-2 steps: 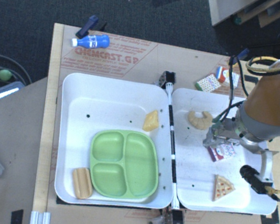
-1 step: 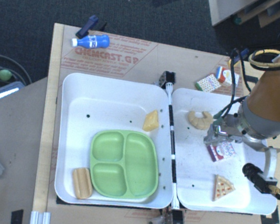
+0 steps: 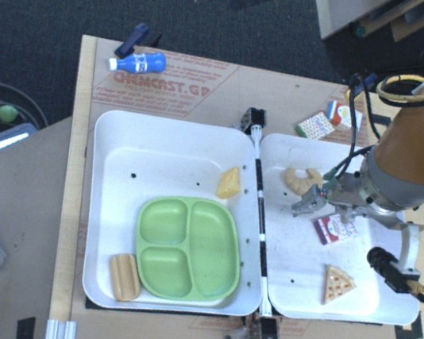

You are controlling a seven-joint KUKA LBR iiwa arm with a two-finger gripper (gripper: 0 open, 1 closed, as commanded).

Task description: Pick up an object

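Pizza slice toy (image 3: 337, 285), triangular, tan crust, red-dotted topping, right bin (image 3: 288, 294)

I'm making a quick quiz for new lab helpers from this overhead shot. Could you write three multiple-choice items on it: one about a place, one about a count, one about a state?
1. Where does the green tray lie?
A. In the left bin
B. In the right bin
C. On the bare bench

2. How many compartments does the green tray have?
A. Two
B. Three
C. Five

3. How does the blue-and-white bottle rest?
A. Standing upright in a bin
B. Lying on its side on the bench
C. Leaning against the arm

Answers:
1 A: it sits inside the left bin, beside a tan bread piece.
2 B: two raised ridges split it into three wells.
3 B: it lies flat on the bench behind the bins.
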